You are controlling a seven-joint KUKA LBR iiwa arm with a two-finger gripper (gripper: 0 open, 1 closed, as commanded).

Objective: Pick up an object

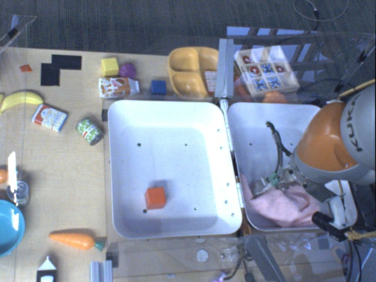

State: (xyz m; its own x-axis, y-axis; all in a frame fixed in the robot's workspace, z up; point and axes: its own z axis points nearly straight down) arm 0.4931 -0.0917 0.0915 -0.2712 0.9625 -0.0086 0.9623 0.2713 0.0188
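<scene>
Listing contents seen from the overhead camera, clock directions taken from picture centre.

Bins: two shallow white bins side by side on the table. Left bin sits near centre; right bin lies toward 3 o'clock.

Left bin contents: one orange-red cube, resting on the floor toward 7 o'clock, apart from every wall.

Right bin contents: one pink cloth, crumpled against the bin's near wall, toward 4 o'clock.

Arm: grey with orange band, entering from 3 o'clock and reaching down over the right bin. Claw is at the top edge of the pink cloth; whether it is open or closed I cannot tell, as the wrist hides much of it. A dark cable curves up from it.

Table, 9 to 11 o'clock: banana, small white carton, green can, yellow block, purple object, printed box, blue cube.

Table, 12 o'clock: yellow divided tray. Toward 1 o'clock: noughts-and-crosses board.

Table, 7 to 8 o'clock: carrot, blue plate.
</scene>
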